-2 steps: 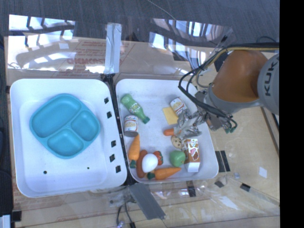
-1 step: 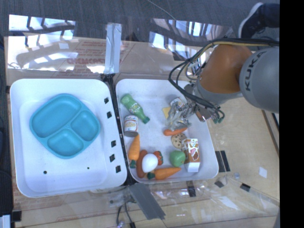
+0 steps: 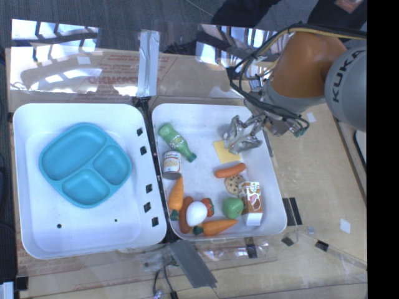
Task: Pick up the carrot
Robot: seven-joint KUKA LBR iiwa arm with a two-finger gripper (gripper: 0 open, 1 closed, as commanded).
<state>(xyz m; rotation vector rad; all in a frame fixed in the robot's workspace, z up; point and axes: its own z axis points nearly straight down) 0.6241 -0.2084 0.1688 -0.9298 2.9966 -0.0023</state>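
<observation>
While the arm [image 3: 312, 67] hangs over the right bin's [image 3: 268, 220] far corner, claw [image 3: 242, 136] poised above the yellow slice [image 3: 224, 151], nothing between the fingers; spread or pressed together, cannot tell from this slant. Left bin [image 3: 25, 167] with just the blue divided plate [image 3: 85, 164], no concern for this step. Right bin crowded: green bottle [image 3: 176, 142] and small can [image 3: 171, 162] along the divider, carton [image 3: 252, 201] at the near right, white egg [image 3: 197, 213], green pepper [image 3: 232, 207], cookie [image 3: 234, 183]. Three orange candidates: carrot [image 3: 176, 194] lying lengthwise beside the divider just below the can; a second carrot [image 3: 217, 227] against the near wall; a shorter orange piece [image 3: 230, 170], likely a sausage, nearest the claw. Best bet judged the carrot by the divider, though crowded by can above and egg below. Advice: swing toward the divider, align fingers across the narrow width, descend at mid-body, clear of the can. Risk: wall and divider limiting finger clearance; tapered, smooth body apt to squirt out under an off-centre pinch.
</observation>
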